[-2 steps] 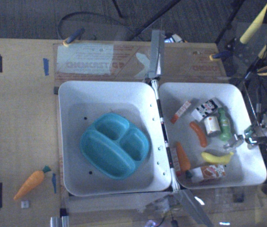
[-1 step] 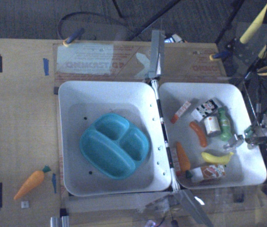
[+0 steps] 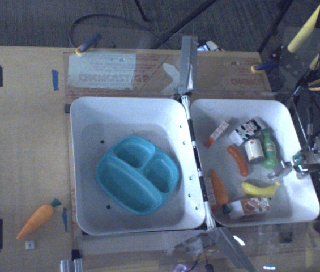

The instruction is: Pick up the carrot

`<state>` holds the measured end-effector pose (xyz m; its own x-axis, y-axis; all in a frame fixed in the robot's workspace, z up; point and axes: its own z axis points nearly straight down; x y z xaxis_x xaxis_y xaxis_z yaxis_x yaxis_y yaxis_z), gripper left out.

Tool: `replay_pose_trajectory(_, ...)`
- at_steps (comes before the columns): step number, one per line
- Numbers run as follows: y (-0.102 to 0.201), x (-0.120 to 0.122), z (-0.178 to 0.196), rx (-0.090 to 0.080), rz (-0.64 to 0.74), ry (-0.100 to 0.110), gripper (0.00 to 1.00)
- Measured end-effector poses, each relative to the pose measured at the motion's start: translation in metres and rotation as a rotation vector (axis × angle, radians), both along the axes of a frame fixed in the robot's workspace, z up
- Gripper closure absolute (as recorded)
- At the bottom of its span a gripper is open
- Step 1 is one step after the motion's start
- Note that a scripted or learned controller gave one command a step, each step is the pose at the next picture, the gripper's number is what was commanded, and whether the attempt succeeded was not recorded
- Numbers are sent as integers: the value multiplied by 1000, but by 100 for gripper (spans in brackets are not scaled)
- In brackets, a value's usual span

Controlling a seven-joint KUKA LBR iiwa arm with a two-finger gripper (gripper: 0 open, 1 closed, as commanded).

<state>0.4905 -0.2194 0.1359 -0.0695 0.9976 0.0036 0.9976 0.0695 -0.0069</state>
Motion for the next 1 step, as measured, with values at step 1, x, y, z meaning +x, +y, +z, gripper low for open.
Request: replay_pose_trajectory(1, 0, -1, 8, 1, -1, 4, 100)
